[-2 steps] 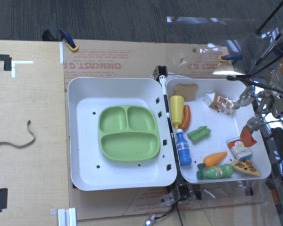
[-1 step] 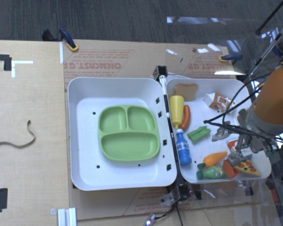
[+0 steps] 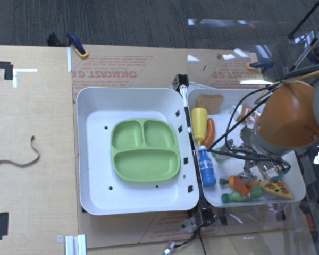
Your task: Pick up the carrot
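White, smooth plastic for the two shallow bins, set side by side on printed brown cardboard (image 3: 117,73) over a pale wood-grain bench (image 3: 26,206). In the left bin (image 3: 90,195), a matte green plate (image 3: 145,149), rounded at the corners and split into three compartments. Clipped to the cardboard's far edge, two blue clamps (image 3: 77,45).

Crowded into the right bin (image 3: 212,198): a tan bread slice (image 3: 210,103) at the far end; a glossy yellow bottle (image 3: 199,123) lying against the dividing wall, with a red-orange sausage (image 3: 210,131) just beside it; below those, a blue bottle (image 3: 206,167) with a white cap. Near the front wall, the carrot (image 3: 238,184), short, orange and tapered, lying flat on the bin floor. Just in front of it and touching it, a green, knobbly vegetable piece (image 3: 243,195). To its right, a triangular pizza slice (image 3: 277,187), yellow with red dots.

Reaching in from the right, the grey arm with its broad orange band (image 3: 287,116), rounded and satin-smooth, trailing loops of thin black cable (image 3: 239,152). Below the band, the metal gripper (image 3: 259,170), angular and shiny, hanging low over the bin just above and to the right of the carrot. Open or closed: impossible to tell from this angle. No grasp on the carrot to be made out.
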Motion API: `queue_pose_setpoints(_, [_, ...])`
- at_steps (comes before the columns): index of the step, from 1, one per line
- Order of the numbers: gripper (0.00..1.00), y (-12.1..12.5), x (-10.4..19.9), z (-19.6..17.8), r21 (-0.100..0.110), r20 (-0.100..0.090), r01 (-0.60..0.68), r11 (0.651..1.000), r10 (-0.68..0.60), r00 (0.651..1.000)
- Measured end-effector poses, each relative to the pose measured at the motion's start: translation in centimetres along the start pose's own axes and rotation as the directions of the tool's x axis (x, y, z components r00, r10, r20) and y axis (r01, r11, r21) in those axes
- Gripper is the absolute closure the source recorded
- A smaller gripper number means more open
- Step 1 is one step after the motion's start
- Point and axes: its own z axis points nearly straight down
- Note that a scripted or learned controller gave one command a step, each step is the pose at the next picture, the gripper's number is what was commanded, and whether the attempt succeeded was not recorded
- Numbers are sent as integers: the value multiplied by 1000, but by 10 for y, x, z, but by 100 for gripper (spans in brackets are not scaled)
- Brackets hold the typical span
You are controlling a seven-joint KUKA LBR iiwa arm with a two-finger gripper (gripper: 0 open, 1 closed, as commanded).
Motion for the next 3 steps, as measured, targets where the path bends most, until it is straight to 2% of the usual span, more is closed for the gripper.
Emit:
queue_pose_setpoints(1, [0, -44, -13, -63, -17, -33, -39, 999, 39, 999])
queue_pose_setpoints(2, [0, -24, 5, -66, -32, -23, 376, 926, -377, 926])
queue_pose_setpoints(3, [0, -22, 16, -5, -8, -10, 531, 847, -531, 847])
